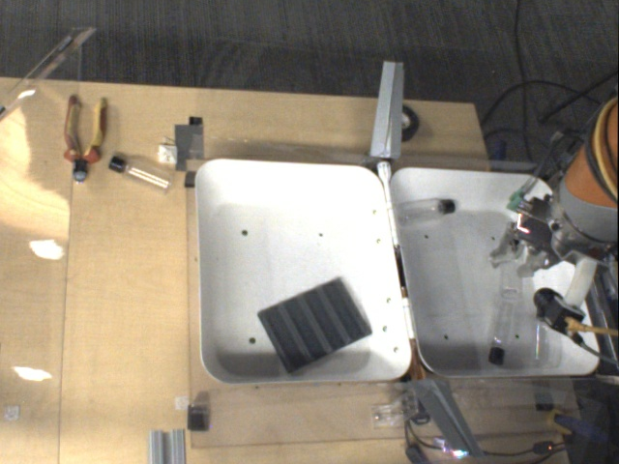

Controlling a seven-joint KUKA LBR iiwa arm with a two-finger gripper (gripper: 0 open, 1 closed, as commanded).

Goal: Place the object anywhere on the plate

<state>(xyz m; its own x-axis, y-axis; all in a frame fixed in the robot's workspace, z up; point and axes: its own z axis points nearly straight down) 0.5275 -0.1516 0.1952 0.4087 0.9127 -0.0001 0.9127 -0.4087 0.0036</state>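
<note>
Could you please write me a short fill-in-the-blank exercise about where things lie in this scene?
1. The dark grey ribbed rectangular plate lies in the ____ white bin of the camera view.
2. The gripper hangs over the ____ white bin.
3. The red-handled pliers lie on the wooden bench, to the ____ of both bins.
4. The arm's band above the wrist is ____.

Missing words: left; right; left; orange
</note>
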